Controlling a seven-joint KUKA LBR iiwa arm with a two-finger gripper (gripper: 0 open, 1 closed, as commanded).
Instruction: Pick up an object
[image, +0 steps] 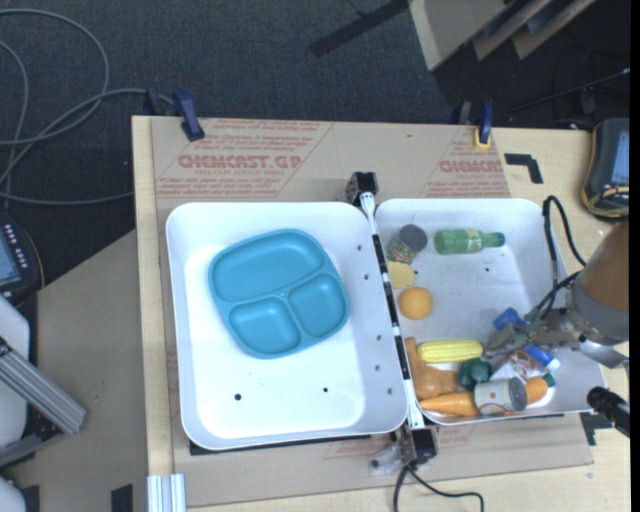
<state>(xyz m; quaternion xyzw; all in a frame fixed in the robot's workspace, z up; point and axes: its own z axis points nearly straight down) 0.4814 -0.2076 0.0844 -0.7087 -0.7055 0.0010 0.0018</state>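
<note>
Arm: grey KUKA arm with its orange band reaches in from the right, and the gripper sits low over the clutter at the near end of the right-hand shallow white plastic bin
Fingers: I can't tell from here whether they are apart or closed; they're lost among cables and toys, and nothing is plainly held
Nearest candidate: yellow plastic corn cob, just left of the gripper, lying on its side
How it would handle: I'd guess light, stiff and hollow, with a bumpy skin that grips well; best pinched across its short width at the middle
Neighbours: orange plastic carrot and silver tin can crowd close below, so a pinch could catch more than one
Further off: smooth orange ball, likely to roll, and green plastic bottle, glossy and round, at the far end
Left bin: blue three-compartment plastic plate, smooth and shallow
</note>
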